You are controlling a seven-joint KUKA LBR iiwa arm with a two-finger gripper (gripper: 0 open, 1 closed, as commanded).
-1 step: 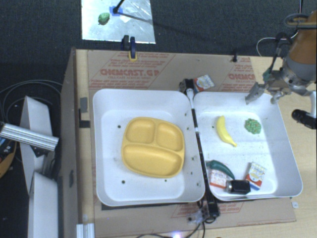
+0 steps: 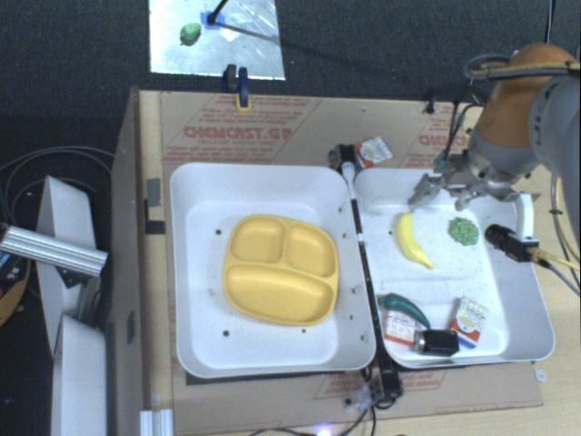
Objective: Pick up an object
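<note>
The right bin (image 2: pixel 526 334) holds a yellow banana (image 2: pixel 413 241) near its middle and a small green broccoli-like piece (image 2: pixel 464 232) to the banana's right. Along the front lie a dark green vegetable (image 2: pixel 405 308), a red and white carton (image 2: pixel 398 327), a black object (image 2: pixel 439 341) and a second small carton (image 2: pixel 468 320). My gripper (image 2: pixel 443 196) hangs over the far part of this bin, just above and between the banana and the green piece. Its fingers are spread, with nothing between them.
The left bin (image 2: pixel 195 243) holds a yellow divided plate (image 2: pixel 280 269). A small printed packet (image 2: pixel 373 151) lies on the bench behind the bins. The ridge where the two bins meet (image 2: pixel 361 252) runs just left of the banana.
</note>
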